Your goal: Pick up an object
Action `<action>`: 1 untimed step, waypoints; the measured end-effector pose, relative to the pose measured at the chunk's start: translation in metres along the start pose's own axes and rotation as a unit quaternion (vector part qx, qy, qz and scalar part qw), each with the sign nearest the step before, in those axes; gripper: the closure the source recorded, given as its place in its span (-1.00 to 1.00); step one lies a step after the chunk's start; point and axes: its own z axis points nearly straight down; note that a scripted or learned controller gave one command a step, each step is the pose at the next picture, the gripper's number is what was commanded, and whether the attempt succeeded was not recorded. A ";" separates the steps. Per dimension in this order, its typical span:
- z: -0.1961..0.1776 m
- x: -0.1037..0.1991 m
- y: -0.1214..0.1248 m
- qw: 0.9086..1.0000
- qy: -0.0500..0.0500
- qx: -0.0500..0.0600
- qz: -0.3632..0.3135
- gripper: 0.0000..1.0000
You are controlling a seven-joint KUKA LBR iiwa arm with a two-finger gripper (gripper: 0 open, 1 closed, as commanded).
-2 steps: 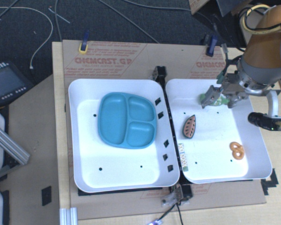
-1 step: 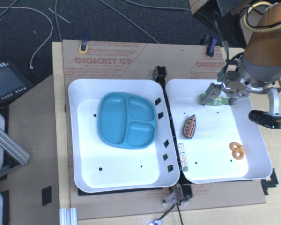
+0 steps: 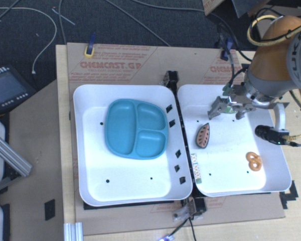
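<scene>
A brown oval object with a spotted pinkish face [image 3: 203, 135] lies in the right bin [image 3: 271, 179], close to its left wall. A small tan pretzel-shaped piece [image 3: 254, 160] rests near that bin's right side. My gripper [image 3: 224, 109] hangs over the upper middle of the right bin, above and to the right of the oval object. Its two fingers are spread apart with nothing between them.
The left bin [image 3: 90, 174] holds a blue divided plate [image 3: 136, 128] in its upper middle. A narrow printed strip [image 3: 195, 167] lies along the right bin's left wall. Black clips line the divider between the bins. Cables trail across the dark floor behind the bench.
</scene>
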 end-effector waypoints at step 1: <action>0.047 -0.008 -0.002 1.000 0.000 0.000 0.001 -1.00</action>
